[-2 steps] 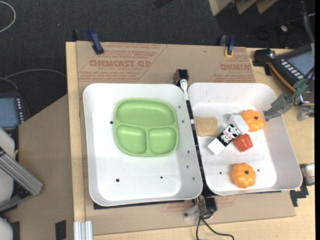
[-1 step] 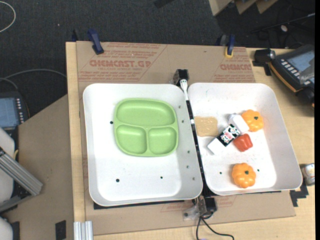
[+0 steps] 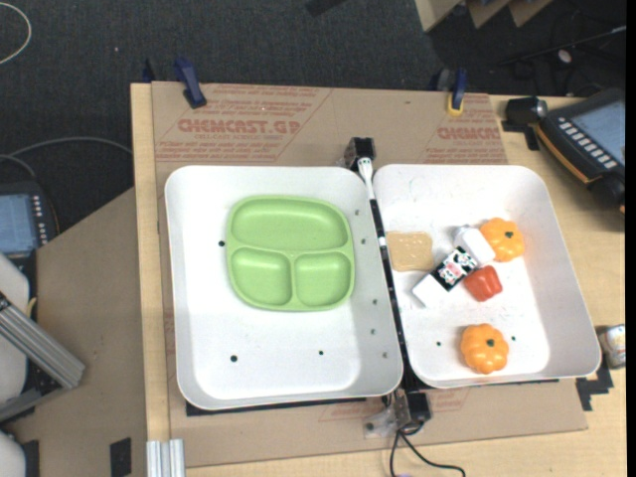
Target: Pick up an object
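1. From my remote station I see two white bins side by side on the bench: the left bin [image 3: 199, 346] holds a green divided tray [image 3: 290, 252].
2. The right bin [image 3: 556, 296] carries the pickable objects: a tan slice [image 3: 408, 249] near its left wall, a black-and-white carton [image 3: 453, 268] touching a red piece [image 3: 484, 283], an orange pumpkin [image 3: 502, 239] just above them, and a second pumpkin [image 3: 484, 349] apart, toward the near rim.
3. I cannot tell the pincer's state from this view.
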`<state>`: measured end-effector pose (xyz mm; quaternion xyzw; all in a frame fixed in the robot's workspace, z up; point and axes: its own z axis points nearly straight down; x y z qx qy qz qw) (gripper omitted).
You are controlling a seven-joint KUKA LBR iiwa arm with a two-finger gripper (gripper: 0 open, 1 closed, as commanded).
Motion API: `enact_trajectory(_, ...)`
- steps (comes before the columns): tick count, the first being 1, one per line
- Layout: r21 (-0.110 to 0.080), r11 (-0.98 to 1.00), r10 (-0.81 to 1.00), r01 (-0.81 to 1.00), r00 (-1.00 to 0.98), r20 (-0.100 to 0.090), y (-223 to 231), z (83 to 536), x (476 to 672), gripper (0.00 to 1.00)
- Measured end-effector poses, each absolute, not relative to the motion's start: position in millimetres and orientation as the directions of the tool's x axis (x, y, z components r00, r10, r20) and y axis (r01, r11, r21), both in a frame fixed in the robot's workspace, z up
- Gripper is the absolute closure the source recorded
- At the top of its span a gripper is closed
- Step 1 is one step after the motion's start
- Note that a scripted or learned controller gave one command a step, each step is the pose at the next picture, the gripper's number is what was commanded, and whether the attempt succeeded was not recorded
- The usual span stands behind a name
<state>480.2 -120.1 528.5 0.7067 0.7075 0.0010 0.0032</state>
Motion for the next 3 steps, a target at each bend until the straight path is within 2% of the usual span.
enact_trajectory(1, -0.014, 0.0, 1.0, 1.0, 0.0, 0.003, -101, 400, 478.4, 1.0)
enact_trajectory(2, 0.009, -0.007, 1.0, 1.0, 0.007, -0.007, -208, 474, 479.2, 1.0)
enact_trajectory(3, -0.008, 0.0, 1.0, 1.0, 0.0, 0.003, -186, 363, 478.9, 1.0)
